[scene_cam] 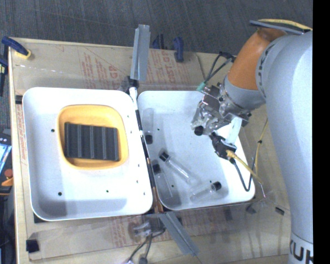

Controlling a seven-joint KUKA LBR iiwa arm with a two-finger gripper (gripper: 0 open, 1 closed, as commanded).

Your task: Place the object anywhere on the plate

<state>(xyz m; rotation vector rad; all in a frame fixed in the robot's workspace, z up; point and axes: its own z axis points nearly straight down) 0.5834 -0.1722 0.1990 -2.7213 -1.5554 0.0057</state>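
The gripper (204,126) hangs over the right bin (170,106), I cannot tell its grip, so it looks like the picking step, and next it must go down-left to the clear tube (175,167).

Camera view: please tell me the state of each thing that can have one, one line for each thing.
Plate: flat in the left bin, a dark ridged insert at its centre.
Tube: clear with a black cap, lying on its side in the right bin.
Second tube: lying on its side near the right bin's front edge.
End effector: over the right bin.
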